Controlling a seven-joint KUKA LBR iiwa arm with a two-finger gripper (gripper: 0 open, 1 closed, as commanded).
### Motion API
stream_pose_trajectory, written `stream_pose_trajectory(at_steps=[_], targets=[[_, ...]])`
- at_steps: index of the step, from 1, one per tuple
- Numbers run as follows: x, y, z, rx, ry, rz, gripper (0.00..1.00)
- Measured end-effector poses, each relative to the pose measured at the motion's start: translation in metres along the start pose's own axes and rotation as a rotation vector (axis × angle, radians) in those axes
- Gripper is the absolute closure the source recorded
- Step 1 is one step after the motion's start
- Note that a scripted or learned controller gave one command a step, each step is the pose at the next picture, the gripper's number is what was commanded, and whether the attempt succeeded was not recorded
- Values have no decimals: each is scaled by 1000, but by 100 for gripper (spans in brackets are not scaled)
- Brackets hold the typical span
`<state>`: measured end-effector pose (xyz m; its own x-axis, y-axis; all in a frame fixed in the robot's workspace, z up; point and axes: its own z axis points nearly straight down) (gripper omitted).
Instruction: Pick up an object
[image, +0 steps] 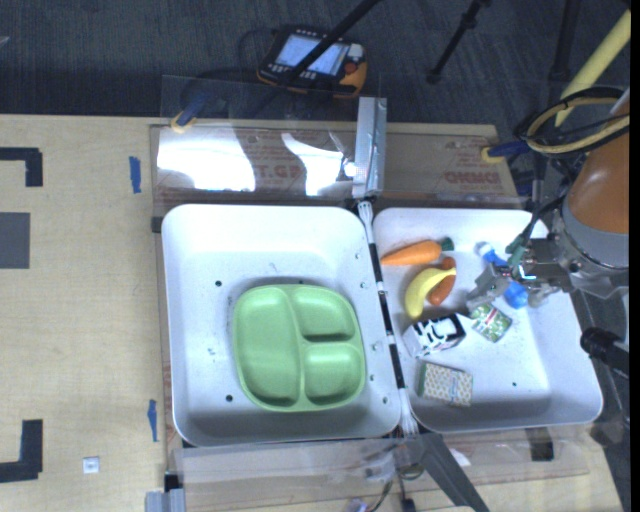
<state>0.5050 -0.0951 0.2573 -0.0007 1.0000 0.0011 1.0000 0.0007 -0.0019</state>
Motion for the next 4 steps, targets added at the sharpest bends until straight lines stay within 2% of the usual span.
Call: stream_pose_trajectory(at_steps=[1, 2, 3, 4], targets=[[-46, 5, 108, -1, 0, 192, 0], [-38, 32, 143, -34, -3, 195, 0], [-37, 33, 133, -35, 0, 195, 100], [13, 94, 52, -2, -1, 429, 100]])
